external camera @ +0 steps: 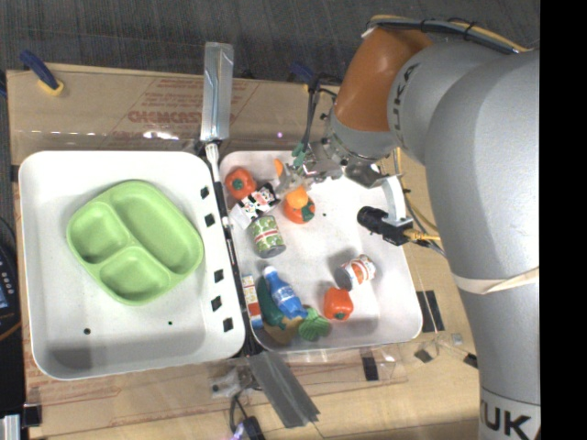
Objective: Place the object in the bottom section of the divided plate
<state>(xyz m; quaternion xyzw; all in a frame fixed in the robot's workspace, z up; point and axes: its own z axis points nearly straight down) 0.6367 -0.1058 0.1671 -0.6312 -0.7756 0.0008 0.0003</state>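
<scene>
A light green divided plate lies in the left white bin; its three sections hold nothing. My gripper hangs low over the back of the right bin, just above a small orange fruit with a green top. From here I cannot make out whether the gripper touches the fruit.
The right bin also holds an orange-red tomato, a black-and-white toy, a green can, a blue bottle, a red pepper and a red-and-white can. A black divider separates the bins.
</scene>
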